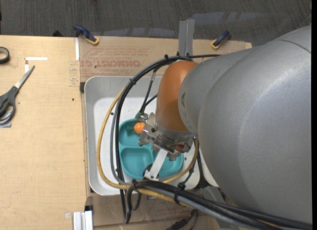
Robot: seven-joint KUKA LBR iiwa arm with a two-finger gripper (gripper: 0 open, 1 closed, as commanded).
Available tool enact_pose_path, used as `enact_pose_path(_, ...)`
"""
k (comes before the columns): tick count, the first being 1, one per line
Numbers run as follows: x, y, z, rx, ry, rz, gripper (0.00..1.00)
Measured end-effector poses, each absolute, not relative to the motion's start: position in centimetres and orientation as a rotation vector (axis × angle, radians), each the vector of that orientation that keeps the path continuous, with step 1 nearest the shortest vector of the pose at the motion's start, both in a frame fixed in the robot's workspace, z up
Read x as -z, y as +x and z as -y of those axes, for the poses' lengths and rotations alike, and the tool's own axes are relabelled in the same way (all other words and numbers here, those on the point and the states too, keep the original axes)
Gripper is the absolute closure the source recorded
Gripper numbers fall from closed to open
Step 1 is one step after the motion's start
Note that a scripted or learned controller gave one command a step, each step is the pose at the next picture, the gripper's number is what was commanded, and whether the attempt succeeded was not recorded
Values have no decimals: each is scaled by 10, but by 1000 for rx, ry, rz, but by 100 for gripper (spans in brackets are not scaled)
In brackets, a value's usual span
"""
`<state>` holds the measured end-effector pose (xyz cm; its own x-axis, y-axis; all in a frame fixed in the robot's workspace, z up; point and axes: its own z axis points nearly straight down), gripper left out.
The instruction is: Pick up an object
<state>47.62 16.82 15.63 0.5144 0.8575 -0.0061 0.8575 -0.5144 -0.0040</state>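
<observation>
Teal plastic tray (130, 151), divided into compartments, lies in the white bin (91, 125); a small orange piece (139, 126) sits at its upper compartment; the tray looks light, stiff and slippery, best taken by its rim; the tool (165, 144) hangs over it, whether released or clenched cannot be told.

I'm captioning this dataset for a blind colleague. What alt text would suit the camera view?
A grey robot arm with an orange band reaches down into a white bin, covering much of a teal divided tray that holds a small orange object. Scissors lie on the wooden bench to the left.
</observation>
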Motion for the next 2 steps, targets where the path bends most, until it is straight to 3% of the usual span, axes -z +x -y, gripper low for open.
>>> enact_pose_path(1, -95, 478, -116, 10, -2212, 2225, 0)
enact_pose_path(2, -191, 480, 6, -3, -1774, 2593, 0)
